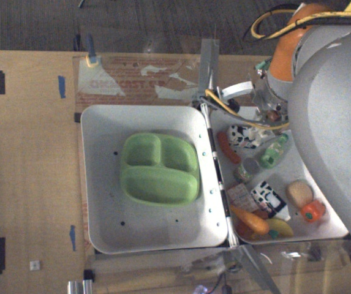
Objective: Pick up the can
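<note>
2 white bins sit side by side, and we judge the reach as the step in hand: the can (246, 171), small and grey-topped, stands loose in the right bin (337, 225) between a red pepper (228, 148) and a green bottle (272, 153). Our arm (331, 103) hangs over that bin's far right; we cannot tell the gripper's (272, 112) state. Next we must centre above the can and descend. The left bin (95, 182) carries a green divided tray (160, 168).
</note>
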